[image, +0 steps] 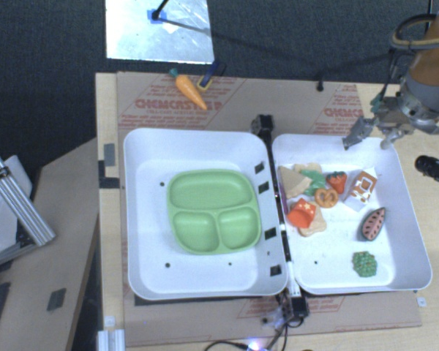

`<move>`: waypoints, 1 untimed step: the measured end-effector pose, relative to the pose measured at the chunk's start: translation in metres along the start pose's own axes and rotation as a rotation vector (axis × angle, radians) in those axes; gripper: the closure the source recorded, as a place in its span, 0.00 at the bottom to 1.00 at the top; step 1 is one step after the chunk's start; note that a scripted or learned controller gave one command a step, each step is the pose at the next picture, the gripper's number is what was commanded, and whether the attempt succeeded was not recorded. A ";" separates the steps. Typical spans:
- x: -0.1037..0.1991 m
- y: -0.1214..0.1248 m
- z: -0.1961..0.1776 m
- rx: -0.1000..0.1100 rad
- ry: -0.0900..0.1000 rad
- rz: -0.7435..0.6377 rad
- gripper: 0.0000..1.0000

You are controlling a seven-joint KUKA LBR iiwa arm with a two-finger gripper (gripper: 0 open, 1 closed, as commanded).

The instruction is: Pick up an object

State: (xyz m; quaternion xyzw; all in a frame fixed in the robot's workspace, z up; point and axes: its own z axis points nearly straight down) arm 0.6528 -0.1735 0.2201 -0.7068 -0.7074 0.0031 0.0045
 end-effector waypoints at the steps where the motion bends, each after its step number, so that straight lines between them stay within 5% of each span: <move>1: 0.000 0.002 -0.009 -0.013 -0.002 -0.002 0.00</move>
